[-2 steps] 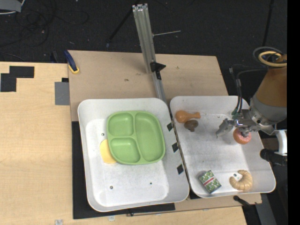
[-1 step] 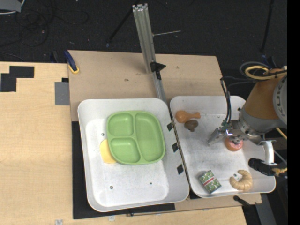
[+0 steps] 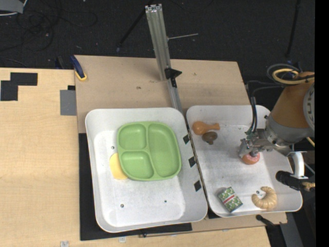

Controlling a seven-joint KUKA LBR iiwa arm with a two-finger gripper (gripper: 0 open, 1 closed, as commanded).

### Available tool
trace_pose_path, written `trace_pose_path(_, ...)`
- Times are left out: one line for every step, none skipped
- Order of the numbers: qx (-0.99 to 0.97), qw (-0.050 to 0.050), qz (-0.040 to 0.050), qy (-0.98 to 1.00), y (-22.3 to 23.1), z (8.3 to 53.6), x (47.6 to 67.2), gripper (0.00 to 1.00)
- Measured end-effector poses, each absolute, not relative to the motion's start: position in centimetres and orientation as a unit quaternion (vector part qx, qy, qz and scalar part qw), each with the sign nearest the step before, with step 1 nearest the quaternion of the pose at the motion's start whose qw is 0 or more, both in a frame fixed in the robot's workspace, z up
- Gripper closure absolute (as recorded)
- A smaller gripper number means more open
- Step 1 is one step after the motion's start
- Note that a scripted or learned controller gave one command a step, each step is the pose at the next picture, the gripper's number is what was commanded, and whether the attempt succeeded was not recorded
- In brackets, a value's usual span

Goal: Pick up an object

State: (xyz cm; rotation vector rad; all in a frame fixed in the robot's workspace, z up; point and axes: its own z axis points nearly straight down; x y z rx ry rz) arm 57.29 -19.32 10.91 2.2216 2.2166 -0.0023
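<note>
**Q:** Where is the gripper (image 3: 250,152) positioned?

**A:** It is lowered into the right bin (image 3: 226,138), directly over a pink round object (image 3: 251,159), which is seen just beneath the claw. Whether the claw is spread or pressed together cannot be told.

**Q:** What else is located relative to the claw?

**A:** An orange-and-brown toy (image 3: 205,130) is found to its left. A croissant (image 3: 265,197) and a green carton (image 3: 229,199) are placed nearer the front edge. A green divided plate (image 3: 149,151) is set well left, in the left bin (image 3: 139,210).
</note>
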Motion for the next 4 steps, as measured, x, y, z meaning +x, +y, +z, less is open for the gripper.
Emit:
trace_pose_path(0.708,0.001,0.0003,0.706,-20.0,15.4,57.7,1.0)
trace_pose_path(0.707,0.002,0.0009,0.708,-19.2,21.2,57.6,1.0)
trace_pose_path(0.706,0.002,0.0007,0.708,-20.2,26.5,58.2,1.0)
trace_pose_path(0.706,-0.001,-0.0002,0.709,-15.2,25.6,60.0,1.0)
